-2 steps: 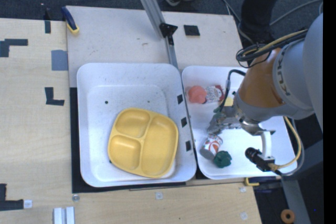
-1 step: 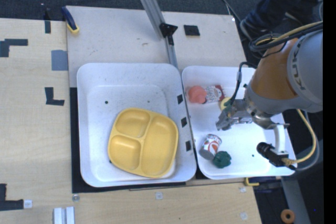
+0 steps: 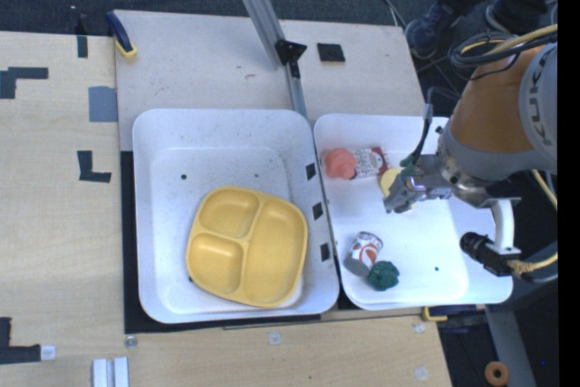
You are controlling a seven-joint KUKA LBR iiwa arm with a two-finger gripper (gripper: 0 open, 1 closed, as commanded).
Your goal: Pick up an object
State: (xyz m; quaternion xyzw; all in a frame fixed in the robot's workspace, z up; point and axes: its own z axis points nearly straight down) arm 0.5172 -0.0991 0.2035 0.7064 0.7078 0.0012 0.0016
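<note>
Camera view: the grey arm with the orange band (image 3: 494,118) reaches in from the right over the right shallow white bin (image 3: 453,281). The two-finger gripper (image 3: 399,199) sits low in the upper middle of that bin; can't tell if the pincer is apart or together (metal tip is too small and blurred), and nothing is visibly between its fingers.

Candidate objects, all in the right bin:
- small pale yellow object (image 3: 390,180), just beside the gripper tip on its upper left, may be touching, partly hidden by it
- round salmon-pink object (image 3: 340,162) near the bin's upper left corner
- crinkled white-and-red wrapper packet (image 3: 368,160) touching the pink object on its right
- small white-and-red can-like item with a grey end (image 3: 363,252), lying tilted near the bin's lower left
- dark green lumpy object (image 3: 383,275) just beside it, lower right

Left shallow white bin (image 3: 149,195) holds a yellow plastic divided plate with three compartments (image 3: 247,245), sitting toward the lower right of the bin, well apart from the gripper.
</note>
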